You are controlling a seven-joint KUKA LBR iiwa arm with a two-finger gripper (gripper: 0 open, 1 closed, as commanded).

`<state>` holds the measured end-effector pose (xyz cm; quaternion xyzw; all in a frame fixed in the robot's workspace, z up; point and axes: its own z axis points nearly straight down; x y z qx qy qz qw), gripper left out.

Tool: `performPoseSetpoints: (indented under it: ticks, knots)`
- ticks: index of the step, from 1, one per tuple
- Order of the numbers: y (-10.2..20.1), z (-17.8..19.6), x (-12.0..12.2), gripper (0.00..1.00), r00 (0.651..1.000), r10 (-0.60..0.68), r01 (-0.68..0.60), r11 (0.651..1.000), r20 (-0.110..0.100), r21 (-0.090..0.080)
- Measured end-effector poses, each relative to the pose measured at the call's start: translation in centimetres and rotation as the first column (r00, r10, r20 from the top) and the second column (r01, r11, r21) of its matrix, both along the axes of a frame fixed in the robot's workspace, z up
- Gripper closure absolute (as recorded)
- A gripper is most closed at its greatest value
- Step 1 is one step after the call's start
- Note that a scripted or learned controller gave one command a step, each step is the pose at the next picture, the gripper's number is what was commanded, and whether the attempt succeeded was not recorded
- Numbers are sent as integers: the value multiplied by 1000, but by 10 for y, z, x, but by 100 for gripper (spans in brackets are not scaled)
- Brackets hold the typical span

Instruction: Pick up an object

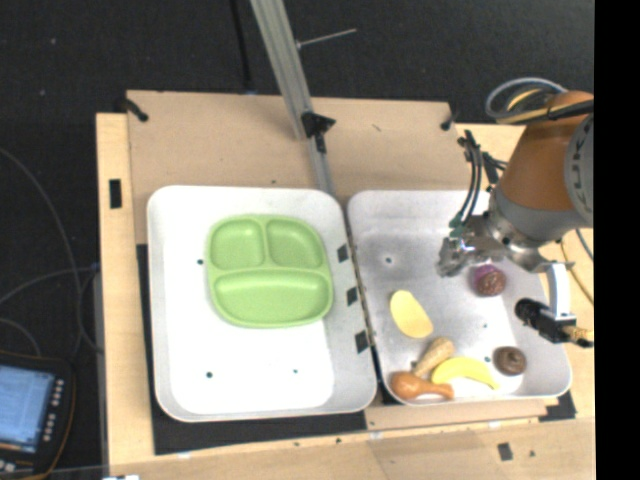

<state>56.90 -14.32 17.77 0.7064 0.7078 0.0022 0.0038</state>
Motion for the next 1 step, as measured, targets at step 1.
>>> performPoseSetpoints:
  ticks: [1]
  knots:
    - [-10, 61, 3, 100, 1000, 0, 0, 1000, 0, -1]
